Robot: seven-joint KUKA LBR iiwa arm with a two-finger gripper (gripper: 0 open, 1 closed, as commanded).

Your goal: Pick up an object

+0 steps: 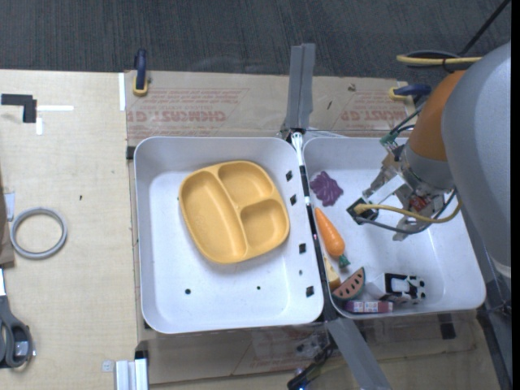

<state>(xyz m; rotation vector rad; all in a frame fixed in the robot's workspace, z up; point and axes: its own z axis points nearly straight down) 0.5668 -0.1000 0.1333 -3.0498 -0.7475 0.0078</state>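
Observation:
The right bin (pixel 463 279) holds a purple grape bunch (pixel 326 188), an orange carrot (pixel 329 231), a watermelon slice (pixel 349 283), a black-and-white object (pixel 404 286) and a pink tube (pixel 367 305). My gripper (pixel 409 214) hangs low over the middle of this bin, right of the carrot and above the black-and-white object. Nothing is visibly held, and the wrist hides the tips.
A yellow divided plate (pixel 234 210) lies in the left bin (pixel 162 299). On the bench at the far left are a grey tape ring (pixel 36 232) and scissors (pixel 12 340). A grey divider bar (pixel 301 88) rises between the bins at the back.

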